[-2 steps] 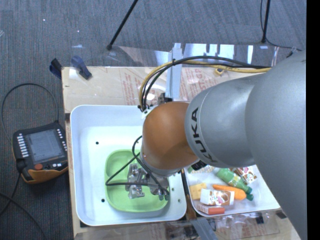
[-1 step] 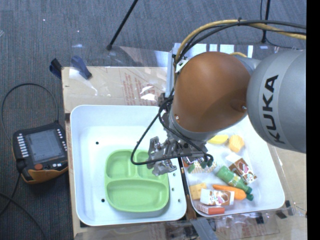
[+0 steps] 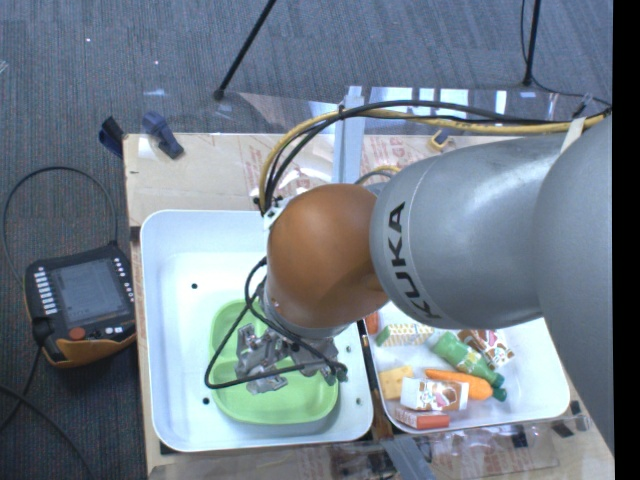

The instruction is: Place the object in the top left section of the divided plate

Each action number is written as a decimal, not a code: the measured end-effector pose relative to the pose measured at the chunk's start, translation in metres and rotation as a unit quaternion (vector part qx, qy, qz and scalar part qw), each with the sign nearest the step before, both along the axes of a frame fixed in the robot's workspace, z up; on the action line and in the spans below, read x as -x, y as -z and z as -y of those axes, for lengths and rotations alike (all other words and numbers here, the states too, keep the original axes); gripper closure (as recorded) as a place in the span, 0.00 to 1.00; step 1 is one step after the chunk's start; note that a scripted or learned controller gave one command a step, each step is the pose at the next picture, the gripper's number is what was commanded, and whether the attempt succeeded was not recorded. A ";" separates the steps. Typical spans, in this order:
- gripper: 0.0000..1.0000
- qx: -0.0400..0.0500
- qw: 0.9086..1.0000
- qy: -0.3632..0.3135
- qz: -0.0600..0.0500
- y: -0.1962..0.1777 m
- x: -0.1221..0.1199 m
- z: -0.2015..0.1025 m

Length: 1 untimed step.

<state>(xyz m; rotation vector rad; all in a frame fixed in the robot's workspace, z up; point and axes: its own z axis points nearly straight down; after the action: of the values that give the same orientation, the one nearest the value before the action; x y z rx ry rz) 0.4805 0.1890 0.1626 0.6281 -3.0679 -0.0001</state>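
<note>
bench (image 3: pixel 190 173) brown, prob. cardboard-covered | on it: L white bin (image 3: pixel 165 268) + R white bin (image 3: pixel 545 368), side by side

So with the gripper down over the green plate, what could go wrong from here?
1. The arm hides most of the divided plate, so I cannot confirm the gripper sits above the top left section; a release might land in the wrong one.
2. I cannot see any object between the fingers, so the grasp may have failed.
3. A black cable loops low beside the gripper and might snag the plate's rim.
</note>
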 end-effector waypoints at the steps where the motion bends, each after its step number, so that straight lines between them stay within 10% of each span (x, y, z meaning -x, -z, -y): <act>1: 1.00 -0.003 1.000 0.005 0.008 -0.106 -0.015 0.002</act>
<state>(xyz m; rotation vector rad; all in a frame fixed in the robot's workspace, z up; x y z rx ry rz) 0.4953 0.1874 0.2686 0.6172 -3.0866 -0.0032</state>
